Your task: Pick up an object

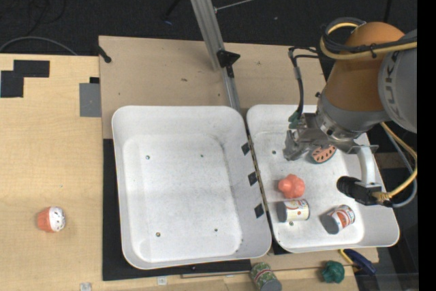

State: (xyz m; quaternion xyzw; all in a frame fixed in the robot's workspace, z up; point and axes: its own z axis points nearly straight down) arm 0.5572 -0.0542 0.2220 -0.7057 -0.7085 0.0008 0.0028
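While the jaws (294, 150) hover low in the right bin (381, 236), seemingly empty, grip state unreadable, nothing is lifted.

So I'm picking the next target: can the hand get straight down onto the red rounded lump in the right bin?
Probably yes. The red rounded lump lies bare on the right white bin's floor, just below the hand, with only the small white can close beside it.
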